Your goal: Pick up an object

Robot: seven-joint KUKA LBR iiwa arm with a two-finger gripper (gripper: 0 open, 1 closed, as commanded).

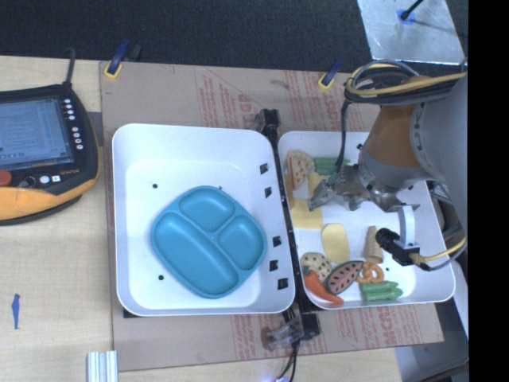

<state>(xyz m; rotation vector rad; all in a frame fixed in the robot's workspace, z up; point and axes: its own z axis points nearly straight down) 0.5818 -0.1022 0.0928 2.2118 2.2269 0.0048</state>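
Observation:
The right white bin (441, 293) holds several toy foods: a tan waffle piece (299, 168), a green piece (324, 165), a flat yellow cheese slice (300, 218), a pale yellow oblong (336, 242), a speckled cookie (313, 261), a watermelon slice (344, 277), an orange-red carrot (322, 290), a pretzel (370, 273) and green beans (380, 293). My gripper (324, 192) hangs low in the upper left of this bin, just right of the waffle piece and above the cheese slice. I see no object lifted.
The left white bin (127, 157) contains a blue divided plate (208, 239). A black divider with clips (280, 213) runs between the bins. A control tablet (40, 146) with a yellow-orange base lies at the bench's left. The arm's cables (413, 249) loop over the right bin.

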